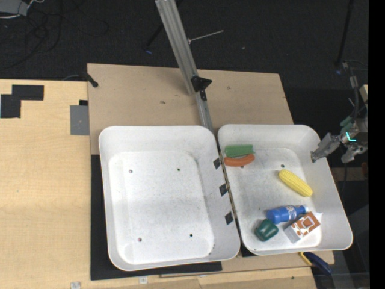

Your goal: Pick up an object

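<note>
The gripper (337, 148) hangs at the right bin's (328, 233) right rim, fingers seemingly spread, though dimly seen, gripping nothing. Nearest lies the yellow corn (295, 182); farther off, the blue bottle (285, 214), green block (265, 229) and orange-and-green piece (239, 155).

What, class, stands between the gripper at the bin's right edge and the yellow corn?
Nothing visible does. The gripper sits at the right bin's upper right rim, and the yellow corn lies below and left of it, with bare white floor between. The blue bottle lies farther down, off that line.
</note>
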Tool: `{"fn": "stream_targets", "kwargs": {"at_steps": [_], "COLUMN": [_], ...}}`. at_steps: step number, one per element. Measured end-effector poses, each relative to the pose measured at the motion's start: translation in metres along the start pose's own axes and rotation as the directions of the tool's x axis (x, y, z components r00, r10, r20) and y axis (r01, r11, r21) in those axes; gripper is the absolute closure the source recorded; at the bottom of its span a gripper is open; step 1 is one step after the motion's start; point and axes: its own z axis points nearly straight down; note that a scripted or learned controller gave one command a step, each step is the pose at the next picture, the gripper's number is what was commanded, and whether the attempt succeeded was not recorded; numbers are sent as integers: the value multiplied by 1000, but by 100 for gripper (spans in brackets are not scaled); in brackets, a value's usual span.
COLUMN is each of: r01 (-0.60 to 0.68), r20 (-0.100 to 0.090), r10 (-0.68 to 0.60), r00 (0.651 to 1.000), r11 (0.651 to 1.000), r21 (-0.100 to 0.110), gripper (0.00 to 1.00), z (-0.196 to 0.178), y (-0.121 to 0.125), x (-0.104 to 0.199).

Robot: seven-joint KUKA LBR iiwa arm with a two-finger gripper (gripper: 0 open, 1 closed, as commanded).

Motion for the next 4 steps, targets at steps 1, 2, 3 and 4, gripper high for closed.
{"fn": "stream_targets", "kwargs": {"at_steps": [1,2,3,4], "r01": [1,1,-1,-3], "r20": [1,-1,-1,0], "r10": [-1,-1,1,3], "r00": [1000,1000,1000,1000], "r11": [1000,1000,1000,1000], "r21": [-4,1,2,0], "gripper": [0,0,0,0], "z": [-2,59,124,175], "y": [1,6,8,16], "x": [0,6,7,3]}}
